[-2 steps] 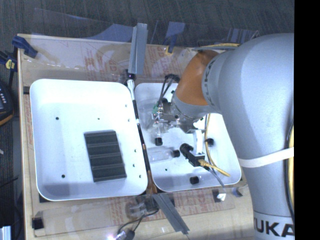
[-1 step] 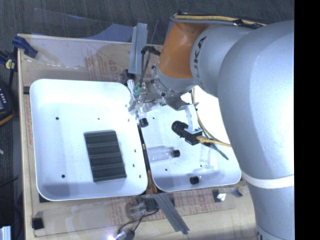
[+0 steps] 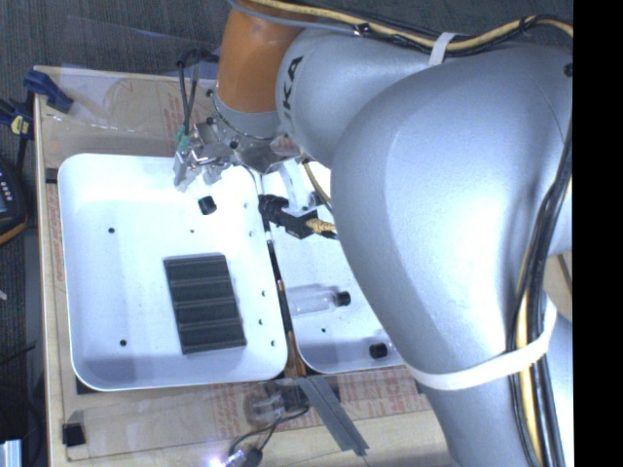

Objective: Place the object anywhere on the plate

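In the camera view, your gripper (image 3: 195, 166) hovers at the left bin's (image 3: 88, 261) far edge, fingers spread and empty, well apart from the dark ribbed plate (image 3: 204, 303); the small black object (image 3: 206, 204) just below it could get nudged, not grasped.

Left bin (image 3: 97, 358) mostly open around the dark ribbed plate (image 3: 204, 303); arm (image 3: 438, 212) seemingly covers right bin (image 3: 331, 358).

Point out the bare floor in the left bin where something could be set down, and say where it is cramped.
In the left bin, bare floor lies left of the dark ridged plate, toward the bin's left wall, and between the plate and the gripper. The far corner is crowded: the gripper hangs there beside a small black object.
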